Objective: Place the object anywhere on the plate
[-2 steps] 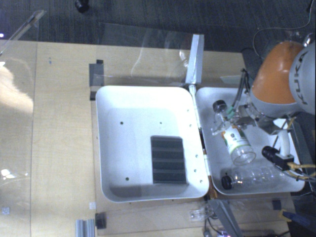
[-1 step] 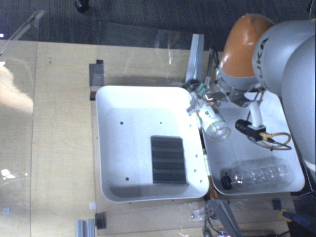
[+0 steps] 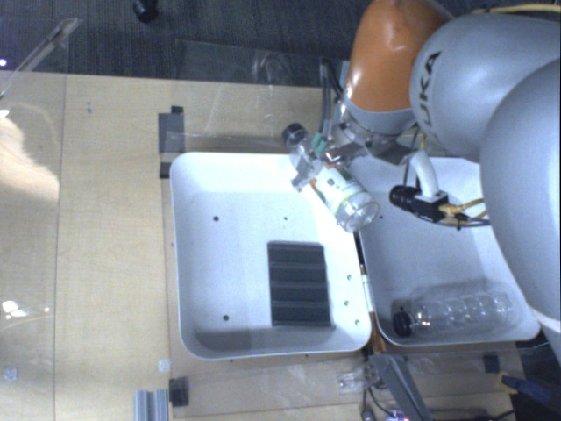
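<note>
The bench [image 3: 105,235] is seen as a pale wooden surface carrying both bins. The left bin [image 3: 175,235] is set squarely on it, white and shallow, with a few small dark spots noted on its floor. A dark ribbed rectangular plate [image 3: 298,283] is found lying flat on that floor, towards the bin's near right corner and clear of the walls.

Above the far right corner of the left bin, the gripper [image 3: 307,163] is observed, hanging over the rim where the two bins meet. A small clear container [image 3: 346,202], tilted with its transparent end pointing down and to the right, is seen immediately below the gripper and appears to touch it. The view here is cluttered, so it cannot be told whether the jaws are closed on the container or stand apart. The container is well apart from the plate, above and to the right of it.

The right bin [image 3: 456,253] is placed just beside the left one. A larger clear bottle [image 3: 451,310] with a dark cap is recorded lying on its side along the near wall. The arm [image 3: 500,103], with its orange band [image 3: 390,51], is seen over the right bin's far side.
</note>
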You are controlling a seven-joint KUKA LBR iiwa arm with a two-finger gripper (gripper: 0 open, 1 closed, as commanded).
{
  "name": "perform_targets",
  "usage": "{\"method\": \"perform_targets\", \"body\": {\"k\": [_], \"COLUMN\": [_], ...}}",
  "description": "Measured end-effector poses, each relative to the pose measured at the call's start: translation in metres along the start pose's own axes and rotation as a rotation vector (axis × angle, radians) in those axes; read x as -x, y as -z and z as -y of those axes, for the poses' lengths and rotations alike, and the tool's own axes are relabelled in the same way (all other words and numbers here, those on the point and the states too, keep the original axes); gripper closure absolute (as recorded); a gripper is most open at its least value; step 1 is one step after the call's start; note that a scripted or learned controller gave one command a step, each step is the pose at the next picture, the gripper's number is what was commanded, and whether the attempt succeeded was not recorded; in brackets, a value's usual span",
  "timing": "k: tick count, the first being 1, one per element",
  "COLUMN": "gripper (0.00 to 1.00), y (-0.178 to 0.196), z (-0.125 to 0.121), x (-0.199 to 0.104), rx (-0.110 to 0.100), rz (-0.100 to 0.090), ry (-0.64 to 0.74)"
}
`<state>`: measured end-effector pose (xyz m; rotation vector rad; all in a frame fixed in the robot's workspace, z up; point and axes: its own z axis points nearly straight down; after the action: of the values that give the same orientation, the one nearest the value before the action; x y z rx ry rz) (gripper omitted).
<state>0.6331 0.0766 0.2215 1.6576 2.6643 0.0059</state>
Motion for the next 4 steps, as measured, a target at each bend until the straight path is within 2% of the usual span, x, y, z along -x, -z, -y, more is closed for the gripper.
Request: {"method": "perform_targets", "body": {"k": [1,2,3,4], "gripper": [1.00,1.00,1.00,1.00], "y": [0.016,0.139,0.137,0.214], "z": [-0.051,-0.071,-0.033,-0.037], "x": [-0.037,-0.061,-0.072,-0.065], "rx": [0.000,0.003,0.001,0.002], "rz": [0.000,0.000,0.000,0.000], "ry": [0.063,0.191,0.516,0.225]}}
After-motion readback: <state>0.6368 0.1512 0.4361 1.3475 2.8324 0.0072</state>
